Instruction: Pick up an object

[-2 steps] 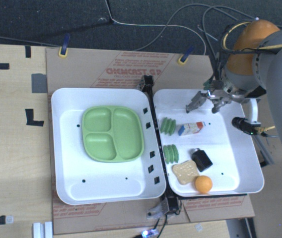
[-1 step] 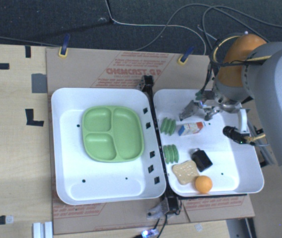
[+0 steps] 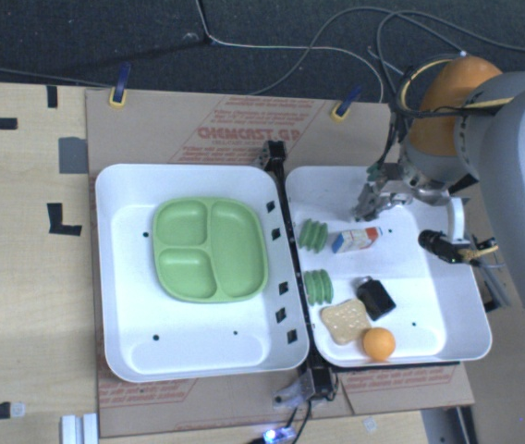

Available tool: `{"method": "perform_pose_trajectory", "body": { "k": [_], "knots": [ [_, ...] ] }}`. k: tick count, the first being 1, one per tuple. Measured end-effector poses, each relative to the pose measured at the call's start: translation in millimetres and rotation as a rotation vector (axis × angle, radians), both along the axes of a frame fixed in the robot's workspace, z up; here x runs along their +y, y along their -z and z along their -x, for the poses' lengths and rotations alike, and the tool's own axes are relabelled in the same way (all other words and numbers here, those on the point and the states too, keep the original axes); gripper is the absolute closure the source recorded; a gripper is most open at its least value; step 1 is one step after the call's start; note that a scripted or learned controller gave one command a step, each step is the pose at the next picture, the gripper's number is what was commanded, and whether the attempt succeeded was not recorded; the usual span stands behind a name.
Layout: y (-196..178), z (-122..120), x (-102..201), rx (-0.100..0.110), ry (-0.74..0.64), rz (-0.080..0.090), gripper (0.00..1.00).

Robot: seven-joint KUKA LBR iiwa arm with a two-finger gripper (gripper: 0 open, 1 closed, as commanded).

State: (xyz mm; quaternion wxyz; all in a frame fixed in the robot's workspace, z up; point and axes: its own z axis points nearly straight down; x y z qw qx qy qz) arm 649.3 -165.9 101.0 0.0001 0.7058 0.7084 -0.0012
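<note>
Smooth matt green plastic tray [image 3: 211, 250] sits in a glossy white plastic bin [image 3: 115, 276] on brown cardboard [image 3: 244, 128].

The scene is evenly and fairly brightly lit, seemingly from above. The white bins [image 3: 119, 276] are rendered close to overexposed, with little surface detail kept on their floors. Only soft, short shadows are cast, seen beneath the green divided plate [image 3: 211, 249] and beside the small items in the right bin [image 3: 447, 326]. A dull highlight is carried by the orange band [image 3: 447, 95] of the arm. The picture is low in resolution and slightly soft throughout; fine edges are blurred. The dark backdrop [image 3: 78, 17] at the top is grainy.
</note>
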Motion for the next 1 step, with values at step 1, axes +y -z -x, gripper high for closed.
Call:
{"method": "perform_pose_trajectory", "body": {
  "k": [1],
  "knots": [
    [-57.0, -9.4, 4.0, -0.005, 0.002, -0.001, 1.0]
  ]
}}
